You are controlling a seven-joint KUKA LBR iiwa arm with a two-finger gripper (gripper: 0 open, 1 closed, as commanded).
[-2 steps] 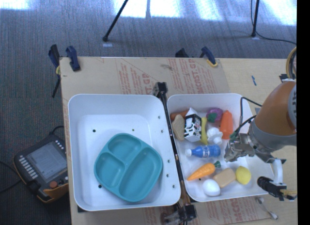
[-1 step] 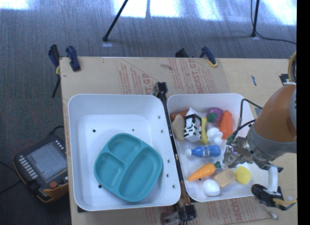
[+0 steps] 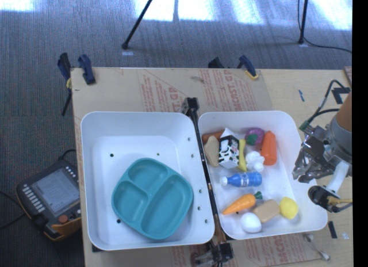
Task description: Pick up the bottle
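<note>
The left bin [image 3: 95, 145] holds a teal divided plate [image 3: 152, 198]. The right bin [image 3: 287, 121] holds toy food, with the blue bottle [image 3: 243, 180] lying among it near the centre. The gripper [image 3: 310, 168] hangs just outside that bin's right wall; whether it is spread I cannot tell.

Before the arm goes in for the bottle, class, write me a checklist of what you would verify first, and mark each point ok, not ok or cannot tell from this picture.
1. Bottle in sight, lying on its side in the right bin: ok.
2. Room around the bottle: not ok. The carrot lies just below it and the milk carton just above.
3. Gripper over the bottle: not ok. It sits at the bin's right rim, off to the bottle's side.
4. Jaws open enough: cannot tell.
5. Gripper carrying nothing: cannot tell.
6. Teal plate out of the way in the left bin: ok.
</note>
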